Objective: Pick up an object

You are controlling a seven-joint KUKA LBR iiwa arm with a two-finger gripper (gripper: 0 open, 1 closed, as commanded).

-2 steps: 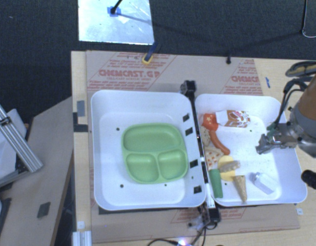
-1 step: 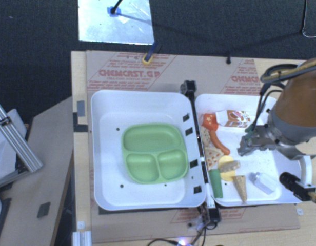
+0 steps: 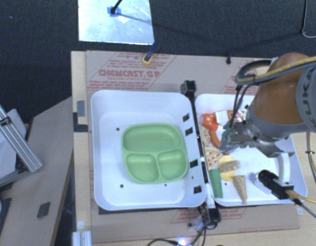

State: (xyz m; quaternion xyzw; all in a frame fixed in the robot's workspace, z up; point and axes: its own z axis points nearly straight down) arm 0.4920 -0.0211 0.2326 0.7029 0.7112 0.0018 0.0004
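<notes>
Claw [image 3: 225,143] lowered into right bin [image 3: 296,181], centre-right of frame; grip state indeterminate. Nearest items directly beneath: orange piece [image 3: 215,137], waffle [image 3: 212,157].

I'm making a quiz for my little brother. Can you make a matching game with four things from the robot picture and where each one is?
Things:
1. green divided plate
2. ice cream cone
3. green stick
4. gripper

Places:
A. right bin, against its left wall
B. over the toy food in the right bin
C. middle of the left bin
D. right bin, near the front edge

Pairs: 1-C, 2-D, 3-A, 4-B
</notes>
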